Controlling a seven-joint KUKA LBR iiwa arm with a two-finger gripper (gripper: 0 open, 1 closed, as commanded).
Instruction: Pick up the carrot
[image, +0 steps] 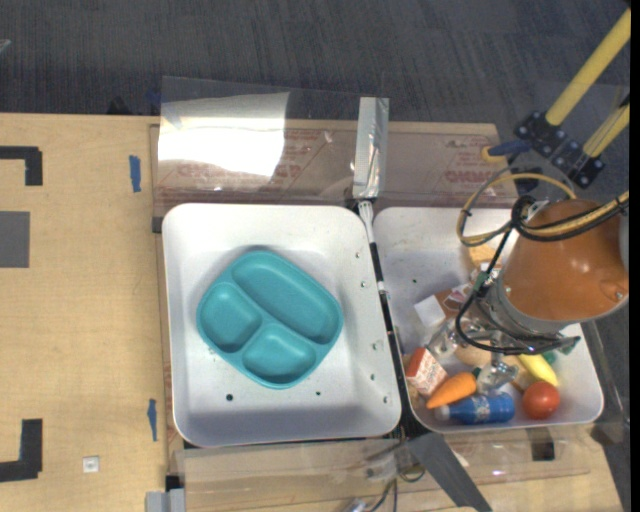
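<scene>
The carrot (452, 388) is a short orange cone lying in the right bin (405, 250), near its front edge, tip pointing left. My gripper (497, 374) hangs just right of it, low over the pile, under the orange band of the arm. Its fingers are partly hidden by the wrist and cables. Nothing shows between them. The carrot touches a blue bottle (483, 408) in front of it.
Around the carrot lie a red and white carton (424, 369), a red tomato (541, 400), a yellow banana (540, 367) and a small white wrapper (430, 310). The left bin (190, 240) holds a teal divided plate (269, 316).
</scene>
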